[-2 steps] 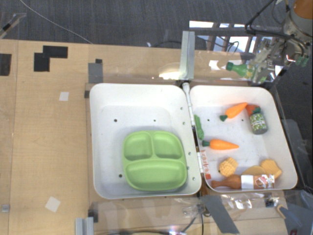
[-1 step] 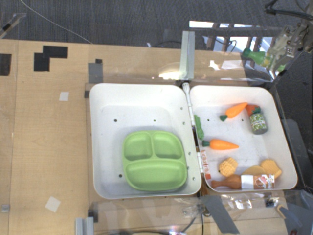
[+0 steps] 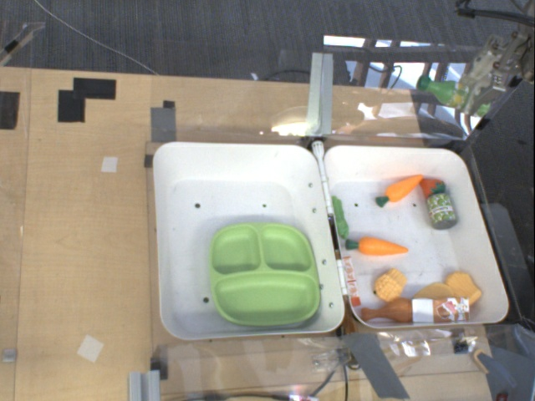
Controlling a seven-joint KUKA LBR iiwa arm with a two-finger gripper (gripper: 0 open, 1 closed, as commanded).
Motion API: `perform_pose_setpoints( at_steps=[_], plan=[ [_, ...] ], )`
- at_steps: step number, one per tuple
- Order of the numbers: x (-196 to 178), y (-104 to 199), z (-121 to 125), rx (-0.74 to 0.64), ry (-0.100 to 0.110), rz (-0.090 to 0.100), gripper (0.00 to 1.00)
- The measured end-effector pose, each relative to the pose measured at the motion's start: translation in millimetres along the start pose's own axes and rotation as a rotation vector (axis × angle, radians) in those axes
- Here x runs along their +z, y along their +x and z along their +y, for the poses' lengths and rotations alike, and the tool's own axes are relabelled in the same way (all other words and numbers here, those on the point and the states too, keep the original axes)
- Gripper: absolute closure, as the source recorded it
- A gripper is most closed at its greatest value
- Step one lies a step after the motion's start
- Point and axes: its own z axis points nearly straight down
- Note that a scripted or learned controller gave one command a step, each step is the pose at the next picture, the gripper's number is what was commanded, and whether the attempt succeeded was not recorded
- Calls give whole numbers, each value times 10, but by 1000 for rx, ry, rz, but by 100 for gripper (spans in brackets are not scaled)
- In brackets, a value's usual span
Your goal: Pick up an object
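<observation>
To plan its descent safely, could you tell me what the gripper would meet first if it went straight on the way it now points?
The gripper seems to point downward, so it would probably meet the right bin at its far rim, or the bench just behind it. Its height is unclear.

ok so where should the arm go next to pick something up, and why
Probably down and left, bringing the end effector over the right bin. It sits high at the top right, outside the bins, while the graspable items all lie in that bin. The carrot near the bin's middle looks like a fair first target, since it lies apart from its neighbours.
</observation>
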Motion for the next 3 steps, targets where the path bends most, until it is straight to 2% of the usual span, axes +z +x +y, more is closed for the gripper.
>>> perform_pose_setpoints(
  at_steps=[1,2,3],
  plan=[
    [1045,547,42,92,3,26,100],
    [1841,893,588,78,0,25,100],
    [1549,528,825,-142,-2,13,100]
  ],
)
